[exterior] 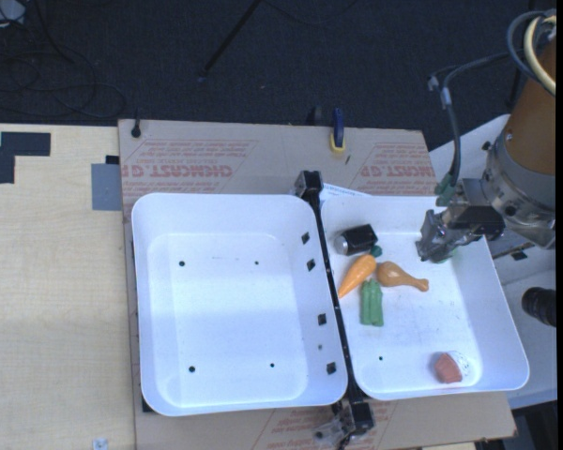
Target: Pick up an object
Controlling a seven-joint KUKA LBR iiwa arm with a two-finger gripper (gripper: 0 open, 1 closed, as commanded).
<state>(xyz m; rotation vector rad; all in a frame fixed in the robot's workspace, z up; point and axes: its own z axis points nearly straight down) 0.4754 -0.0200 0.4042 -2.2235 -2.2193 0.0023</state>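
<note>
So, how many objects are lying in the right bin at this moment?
5. A black and silver object near the divider, an orange carrot, a green piece, an orange drumstick shape mid-bin, and a pink block at the near right corner. The gripper may hide more.

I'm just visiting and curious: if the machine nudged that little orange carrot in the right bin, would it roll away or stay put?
The carrot looks like a smooth plastic toy, so probably light and a bit slippery. Its tapered, round shape suggests it would roll in a curve. The green piece lies right beside it and may stop it.
</note>
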